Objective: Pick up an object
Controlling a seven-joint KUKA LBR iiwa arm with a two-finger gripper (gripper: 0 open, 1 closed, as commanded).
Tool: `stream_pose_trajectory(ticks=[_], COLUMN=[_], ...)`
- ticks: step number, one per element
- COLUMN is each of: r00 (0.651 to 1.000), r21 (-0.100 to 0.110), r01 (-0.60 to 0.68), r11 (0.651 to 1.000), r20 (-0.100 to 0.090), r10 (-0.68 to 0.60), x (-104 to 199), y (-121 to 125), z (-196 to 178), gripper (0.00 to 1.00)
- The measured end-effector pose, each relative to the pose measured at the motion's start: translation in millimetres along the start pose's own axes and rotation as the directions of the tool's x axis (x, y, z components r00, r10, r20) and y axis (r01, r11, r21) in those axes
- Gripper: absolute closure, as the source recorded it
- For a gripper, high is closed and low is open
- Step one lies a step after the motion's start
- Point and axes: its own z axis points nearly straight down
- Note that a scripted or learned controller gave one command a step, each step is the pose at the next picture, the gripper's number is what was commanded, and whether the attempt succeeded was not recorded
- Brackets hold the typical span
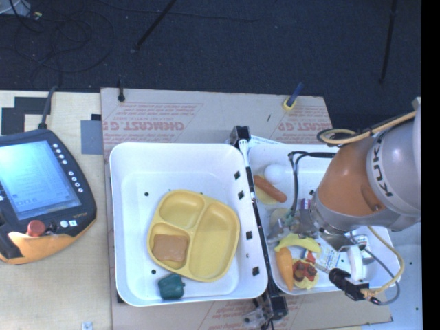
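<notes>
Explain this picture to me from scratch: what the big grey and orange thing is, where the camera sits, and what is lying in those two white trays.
The grey and orange shape on the right is a robot arm. It reaches in from the right over a bench, and a program drives it to pick up an object. One camera takes the picture from above the bench, looking down at a slant.

Two shallow white bins sit side by side. The left bin holds a yellow divided plate with a brown block in one compartment, and a dark green object beside the plate. The right bin holds a sausage, a white egg-like object, a banana, a carrot and other small toy foods.

The arm hangs over the right bin. Its body hides the gripper, so I cannot tell whether anything is held. The screen at far left is a control tablet.
</notes>
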Motion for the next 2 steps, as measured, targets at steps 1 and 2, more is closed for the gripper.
stream_pose_trajectory(ticks=[1,2], r00=[1.000,1.000], r21=[0.005,0.014], r01=[0.002,-0.006], r11=[1.000,1.000], r20=[-0.003,-0.008], r10=[-0.002,0.006], x=[-12.8,-14.0], y=[-15.6,-16.2], z=[0.5,-6.4], gripper=[0.00,1.00])
